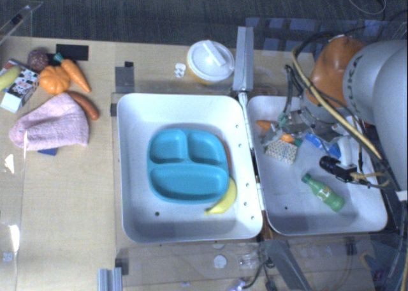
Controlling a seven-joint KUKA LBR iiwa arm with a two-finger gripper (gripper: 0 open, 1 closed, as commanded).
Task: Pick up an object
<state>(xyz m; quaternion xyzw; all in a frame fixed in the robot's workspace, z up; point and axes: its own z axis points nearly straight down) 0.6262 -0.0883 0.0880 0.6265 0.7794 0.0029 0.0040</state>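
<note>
Camera view, from my remote seat. I am looking down on the bench (64,219) with two white bins side by side.

The left bin (131,156) is carrying a blue divided tray (188,165) near its middle. A yellow banana (224,200) is lying against the tray's near right corner, toward the bin's near right corner.

The right bin (287,210) is holding the clutter. A green bottle (323,193) is lying on its side toward the near right part of the floor. A small speckled pad (282,150) is sitting toward the far left, with small orange pieces (264,125) and a blue piece (315,141) just beyond it along the far edge.

The arm (376,85) is reaching in over the right bin's far right corner, cables looping around the wrist. The gripper (299,120) is hanging down over the far edge of the right bin, close to the small orange and blue pieces. I cannot tell how it is set or whether it has hold of anything; cables and wrist are crowding it.

At the bench's far left corner: a pink cloth (51,124), an orange toy pumpkin (53,79), a carrot (76,74). A white lidded cup (210,60) is standing beyond the left bin's far right corner.
</note>
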